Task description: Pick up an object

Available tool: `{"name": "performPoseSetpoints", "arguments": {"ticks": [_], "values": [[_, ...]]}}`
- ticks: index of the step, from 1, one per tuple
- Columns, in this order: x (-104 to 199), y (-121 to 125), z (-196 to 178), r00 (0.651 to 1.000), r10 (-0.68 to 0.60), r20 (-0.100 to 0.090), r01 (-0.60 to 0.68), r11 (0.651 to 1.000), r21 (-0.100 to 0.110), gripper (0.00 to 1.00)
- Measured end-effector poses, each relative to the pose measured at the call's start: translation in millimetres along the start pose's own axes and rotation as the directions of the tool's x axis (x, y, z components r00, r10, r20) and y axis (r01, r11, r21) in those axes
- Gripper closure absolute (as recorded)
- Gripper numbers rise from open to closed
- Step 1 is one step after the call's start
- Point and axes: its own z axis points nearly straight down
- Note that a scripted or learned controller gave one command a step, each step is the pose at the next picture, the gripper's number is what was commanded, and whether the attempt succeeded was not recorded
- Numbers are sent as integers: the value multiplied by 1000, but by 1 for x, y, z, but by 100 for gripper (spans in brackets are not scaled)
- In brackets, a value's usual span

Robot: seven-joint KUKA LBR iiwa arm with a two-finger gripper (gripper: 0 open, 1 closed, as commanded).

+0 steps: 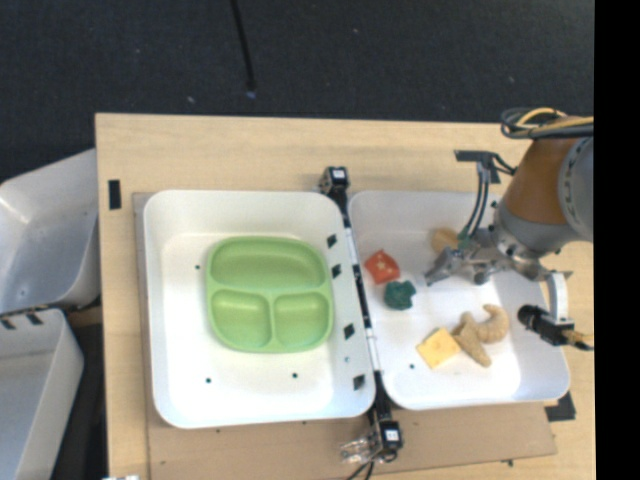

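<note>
The right bin [540, 368] holds several small objects. A red piece [381, 266] and a dark green piece [400, 294] lie near its left wall. A yellow wedge [437, 349] sits toward the front, touching a tan curved piece [482, 333]. Another small tan piece [445, 238] lies farther back. My gripper [460, 271] hangs low over the middle of this bin, just in front of the small tan piece and right of the red one. It is open, with nothing between its fingers.
The left bin [170, 368] holds a green divided plate [268, 294]. A ridge with black clips [355, 298] separates the two bins. A black and white fitting [548, 313] hangs off the arm near the right bin's right side.
</note>
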Motion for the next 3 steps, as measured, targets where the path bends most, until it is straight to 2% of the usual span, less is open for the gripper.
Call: {"name": "performPoseSetpoints", "arguments": {"ticks": [1, 2, 3], "values": [[-1, 1, -13, 1000, 1, 1, -1, 1000, -5, 100], [-8, -6, -67, 1000, 0, 0, 0, 1000, -6, 100], [-8, -1, -131, 1000, -5, 1, 5, 1000, -10, 100]]}}
